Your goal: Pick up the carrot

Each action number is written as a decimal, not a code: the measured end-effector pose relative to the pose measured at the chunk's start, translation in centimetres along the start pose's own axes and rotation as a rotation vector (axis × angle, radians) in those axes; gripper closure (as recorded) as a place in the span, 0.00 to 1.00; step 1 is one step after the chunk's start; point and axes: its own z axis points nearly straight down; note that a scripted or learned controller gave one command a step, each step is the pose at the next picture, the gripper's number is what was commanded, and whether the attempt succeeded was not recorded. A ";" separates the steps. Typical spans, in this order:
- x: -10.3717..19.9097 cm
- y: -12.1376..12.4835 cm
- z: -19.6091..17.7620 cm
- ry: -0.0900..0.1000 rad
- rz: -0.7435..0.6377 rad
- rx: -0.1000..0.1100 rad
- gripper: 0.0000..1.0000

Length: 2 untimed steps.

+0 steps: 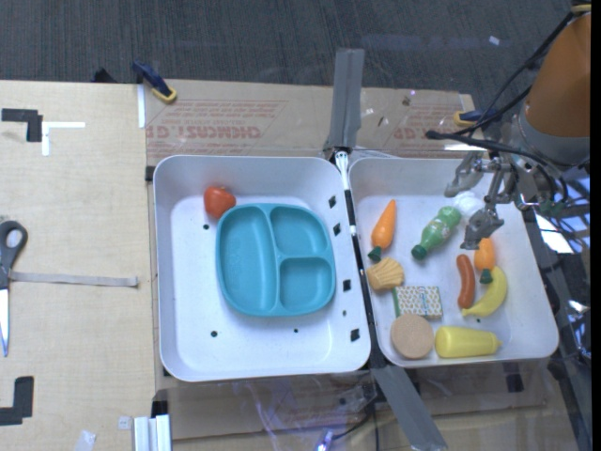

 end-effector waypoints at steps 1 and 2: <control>-5.9 0.2 11.2 -0.001 -0.006 0.000 0.00; -4.7 4.2 13.7 0.000 0.072 -0.001 0.00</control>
